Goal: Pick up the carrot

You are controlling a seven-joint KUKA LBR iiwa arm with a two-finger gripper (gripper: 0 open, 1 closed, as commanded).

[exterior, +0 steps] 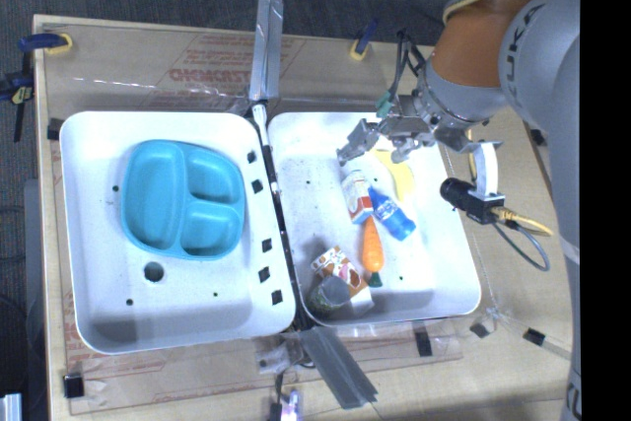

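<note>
The orange carrot (372,247) lies in the right bin (446,283), its length running toward the near edge, just below a small bottle (378,202) with a blue end. My gripper (379,146) hangs over the far part of that bin, well above the carrot in the view and apart from it. Its two fingers (354,145) are spread, so it is open with nothing between them.
A yellow piece (400,178) lies right of the bottle. A red-and-white packet (340,267) and a dark green object (329,296) sit left of the carrot near the front wall. The left bin (89,148) holds a blue divided plate (184,197) and a small black object (153,273).
</note>
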